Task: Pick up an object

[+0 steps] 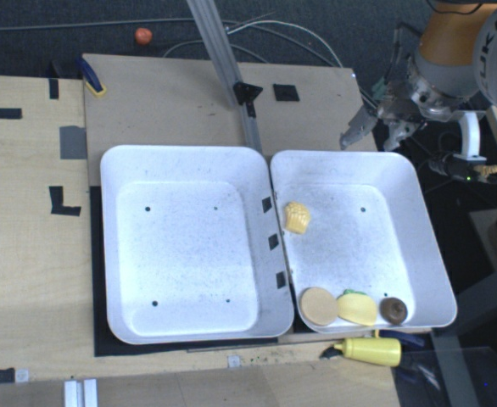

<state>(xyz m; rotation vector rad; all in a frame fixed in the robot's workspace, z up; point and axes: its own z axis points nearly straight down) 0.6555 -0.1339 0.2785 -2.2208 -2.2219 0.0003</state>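
Camera view: gripper (pixel 376 119), grip state unclear, hangs beyond the right bin's (pixel 418 227) far rim.

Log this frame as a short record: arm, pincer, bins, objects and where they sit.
arm: upper right, beyond the right bin
pincer: above the bin's far rim, nothing seen between its fingers
left bin: white, shallow
corn piece: right bin, near the divider
tan disc, yellow piece, brown piece: right bin, near edge
yellow bottle: bench, outside bins
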